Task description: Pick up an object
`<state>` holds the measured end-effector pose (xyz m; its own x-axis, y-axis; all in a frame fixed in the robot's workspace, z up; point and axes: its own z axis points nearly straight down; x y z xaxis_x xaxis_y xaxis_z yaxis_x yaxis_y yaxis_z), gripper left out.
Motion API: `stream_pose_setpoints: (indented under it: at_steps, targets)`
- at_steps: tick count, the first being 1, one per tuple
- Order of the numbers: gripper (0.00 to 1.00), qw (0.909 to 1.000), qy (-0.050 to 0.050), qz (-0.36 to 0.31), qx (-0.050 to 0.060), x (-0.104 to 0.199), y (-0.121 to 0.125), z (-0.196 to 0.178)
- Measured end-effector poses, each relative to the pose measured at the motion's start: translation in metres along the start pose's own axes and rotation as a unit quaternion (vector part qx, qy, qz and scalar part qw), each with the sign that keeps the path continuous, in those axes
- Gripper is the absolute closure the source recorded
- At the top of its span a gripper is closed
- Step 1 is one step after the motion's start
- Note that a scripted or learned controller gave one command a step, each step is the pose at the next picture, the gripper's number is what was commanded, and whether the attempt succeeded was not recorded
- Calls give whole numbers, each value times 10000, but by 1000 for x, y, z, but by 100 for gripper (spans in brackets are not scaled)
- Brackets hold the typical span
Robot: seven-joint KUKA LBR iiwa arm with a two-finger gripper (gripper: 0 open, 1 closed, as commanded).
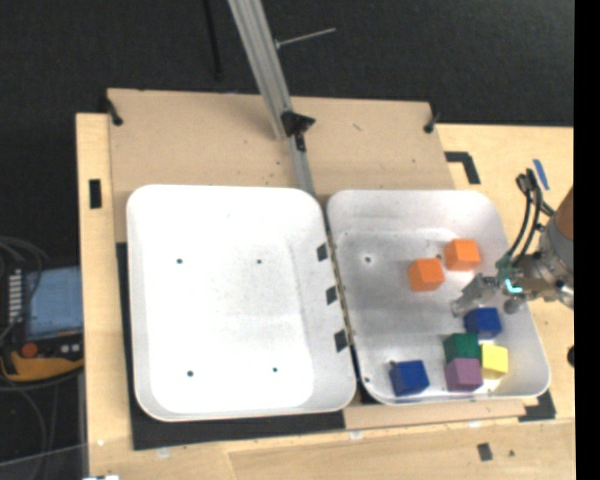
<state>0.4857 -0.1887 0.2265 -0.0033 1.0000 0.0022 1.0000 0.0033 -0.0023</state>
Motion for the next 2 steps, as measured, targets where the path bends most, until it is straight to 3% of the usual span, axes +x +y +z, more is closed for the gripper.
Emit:
stream_pose_setpoints:
  at_steps: [1,2]
  targets:
    - [0,10000,-6,7,-23,0,1,-2]
    - [0,10000,-19,34,3,0,4,41]
